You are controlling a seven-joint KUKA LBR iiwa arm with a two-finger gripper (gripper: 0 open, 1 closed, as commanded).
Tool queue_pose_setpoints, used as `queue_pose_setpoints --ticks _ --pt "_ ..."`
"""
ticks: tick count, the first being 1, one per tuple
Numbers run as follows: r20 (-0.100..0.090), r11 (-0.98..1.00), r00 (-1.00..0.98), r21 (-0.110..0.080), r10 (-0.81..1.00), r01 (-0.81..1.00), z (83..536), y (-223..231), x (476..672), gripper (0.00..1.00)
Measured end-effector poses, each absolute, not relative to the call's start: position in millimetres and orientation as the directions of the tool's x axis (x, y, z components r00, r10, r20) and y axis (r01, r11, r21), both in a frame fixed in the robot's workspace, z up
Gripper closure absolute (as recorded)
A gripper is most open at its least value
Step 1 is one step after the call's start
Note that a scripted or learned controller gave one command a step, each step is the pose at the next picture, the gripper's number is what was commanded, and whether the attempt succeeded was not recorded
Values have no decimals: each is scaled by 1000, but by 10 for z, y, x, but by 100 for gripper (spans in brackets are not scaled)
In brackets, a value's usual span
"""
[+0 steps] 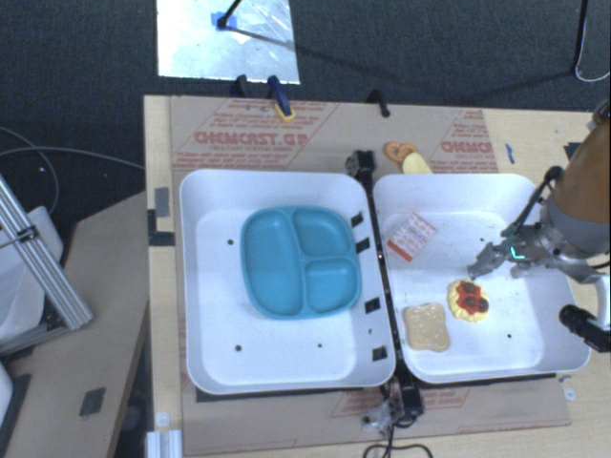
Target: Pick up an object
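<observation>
Toy tart with red topping (470,301) lies in right bin (535,351), lower right of frame, on bin floor. Gripper (484,263) hangs just above and up-left of tart, apart from it; arm (582,194) enters from right edge. Finger state cannot be told from view. Toy bread slice (427,326) sits lower left of tart, near it. Red-and-white packet (411,236) rests in bin's upper left. Blue divided plate (301,261) fills middle of left bin (205,256).
</observation>
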State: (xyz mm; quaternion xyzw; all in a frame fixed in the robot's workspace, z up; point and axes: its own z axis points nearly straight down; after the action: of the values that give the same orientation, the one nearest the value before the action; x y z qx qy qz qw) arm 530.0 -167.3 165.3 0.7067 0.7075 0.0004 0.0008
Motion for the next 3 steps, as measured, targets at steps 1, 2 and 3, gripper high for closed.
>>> queue_pose_setpoints --ticks 1,2,3 --pt "-3 9 -9 8 1000 1000 819 -1420 6038 0" --pt "-3 2 -2 15 1000 1000 892 -1816 5506 0" --pt "-6 1 -1 18 1000 1000 898 -2051 5017 0"
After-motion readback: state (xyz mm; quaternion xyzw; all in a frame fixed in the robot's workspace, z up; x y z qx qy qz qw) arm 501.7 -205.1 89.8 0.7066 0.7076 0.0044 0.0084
